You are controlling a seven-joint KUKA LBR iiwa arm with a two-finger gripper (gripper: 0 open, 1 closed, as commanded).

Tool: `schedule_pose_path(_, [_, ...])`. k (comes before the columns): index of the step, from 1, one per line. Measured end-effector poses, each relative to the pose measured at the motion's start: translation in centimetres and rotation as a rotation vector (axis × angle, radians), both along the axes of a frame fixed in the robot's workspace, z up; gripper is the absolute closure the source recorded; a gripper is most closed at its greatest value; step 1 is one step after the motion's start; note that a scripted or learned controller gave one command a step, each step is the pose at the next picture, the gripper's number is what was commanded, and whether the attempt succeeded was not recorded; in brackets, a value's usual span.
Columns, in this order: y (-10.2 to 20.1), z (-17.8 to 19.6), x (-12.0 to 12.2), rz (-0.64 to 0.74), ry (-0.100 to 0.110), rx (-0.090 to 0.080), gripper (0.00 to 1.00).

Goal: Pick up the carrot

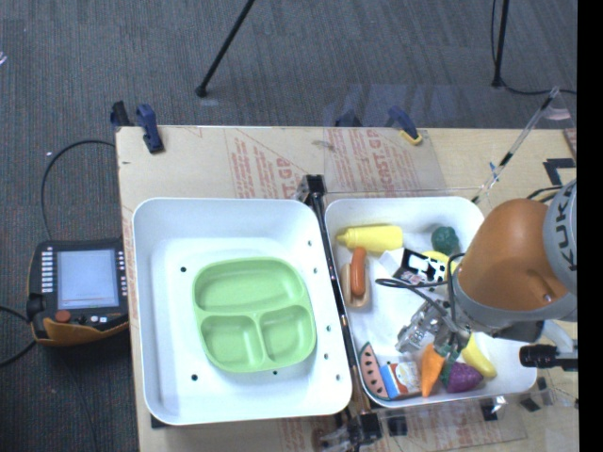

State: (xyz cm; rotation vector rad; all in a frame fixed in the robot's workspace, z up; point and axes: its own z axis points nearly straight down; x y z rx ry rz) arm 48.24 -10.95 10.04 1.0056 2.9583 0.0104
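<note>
Your hand (431, 332) is hanging low in the right bin (377, 205), under the orange band of the arm (509, 252). I cannot tell if it is open or closed, because the metal parts there are blurring together. The carrot (431, 369) is lying just below the hand, near the front wall of this bin. Its long axis is standing almost upright in the picture, only a little tilted: the narrow tip is pointing down toward the front wall, and the wide end with a bit of green is pointing up toward the hand. I cannot say whether the hand is touching it.

Around the carrot you are seeing a purple piece (462, 377) just on its right, a yellow piece (479, 356) above that one, and a watermelon slice (374, 370) on its left. Farther back in the same bin, a hot dog (358, 276), a yellow bottle (370, 238) and a dark green piece (445, 239) are lying.

The left bin (160, 252) is holding a green divided tray (254, 311). Both bins are sitting side by side on the desk (236, 158).
</note>
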Motion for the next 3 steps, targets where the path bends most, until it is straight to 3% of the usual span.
schedule_pose_path(1, [3.5, 8.9, 0.4, -0.154, 0.015, 0.002, 1.0])
schedule_pose_path(2, [-0.1, 1.8, -0.8, 0.339, 0.022, -0.001, 1.0])
schedule_pose_path(3, [-0.6, 4.6, -0.6, 0.011, 0.018, 0.0, 1.0])
